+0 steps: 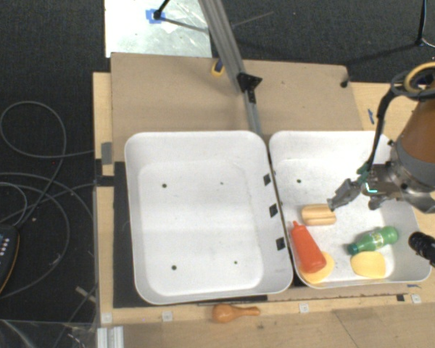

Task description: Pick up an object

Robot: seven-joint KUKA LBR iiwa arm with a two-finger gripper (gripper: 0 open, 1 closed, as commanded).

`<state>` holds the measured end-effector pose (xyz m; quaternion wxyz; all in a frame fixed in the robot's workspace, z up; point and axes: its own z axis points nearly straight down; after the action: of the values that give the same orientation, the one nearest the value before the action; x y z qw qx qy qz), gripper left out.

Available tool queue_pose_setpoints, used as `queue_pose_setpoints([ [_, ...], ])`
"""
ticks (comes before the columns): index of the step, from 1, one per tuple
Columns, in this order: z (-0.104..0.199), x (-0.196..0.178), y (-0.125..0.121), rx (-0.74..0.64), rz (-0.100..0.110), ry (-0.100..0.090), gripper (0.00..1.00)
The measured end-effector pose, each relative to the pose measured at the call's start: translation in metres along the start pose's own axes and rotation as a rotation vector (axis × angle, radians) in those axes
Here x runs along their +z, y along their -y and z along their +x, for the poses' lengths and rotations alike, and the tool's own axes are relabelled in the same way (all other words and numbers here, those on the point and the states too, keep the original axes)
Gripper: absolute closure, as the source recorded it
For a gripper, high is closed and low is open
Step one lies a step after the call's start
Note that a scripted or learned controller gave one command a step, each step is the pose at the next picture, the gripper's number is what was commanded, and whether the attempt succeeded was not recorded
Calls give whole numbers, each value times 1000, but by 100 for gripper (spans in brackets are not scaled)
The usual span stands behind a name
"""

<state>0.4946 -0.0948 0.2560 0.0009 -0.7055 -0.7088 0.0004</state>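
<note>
Camera view is showing the task barely begun: nothing is lifted yet. The gripper [346, 192] is hovering low in the right bin [304, 151], just above and to the right of the tan bun-shaped piece [318, 214], which is lying on the bin floor and looking like the likeliest target. Whether the gripper is spread or pressed together I cannot tell; the tip is reading as one dark wedge at this slant, and nothing is showing between it. Still to do, by my judgement: descend, close, raise.

Other pickable things, placed from the bun: a red bottle [307, 246] is lying just below it, leaning onto a yellow dish-like piece [326, 270]; a green bottle [373, 239] is lying to the lower right, with a yellow lump [368, 264] just beneath that.

The left bin [141, 194] is sitting far left of the bun. Both bins are resting on a brown board surface [297, 93]. A wooden pear-shaped item [235, 312] is lying on the surface below-left of the bun, outside the bins. Dark carpet [43, 42] with loose cables [29, 133] is lying farther left, and a metal pole [225, 38] is slanting up beyond.
</note>
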Motion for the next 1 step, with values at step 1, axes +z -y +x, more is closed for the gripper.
queue_pose_setpoints([
  [1, 0, -2, -1, 3, -4, 0, 0],
])
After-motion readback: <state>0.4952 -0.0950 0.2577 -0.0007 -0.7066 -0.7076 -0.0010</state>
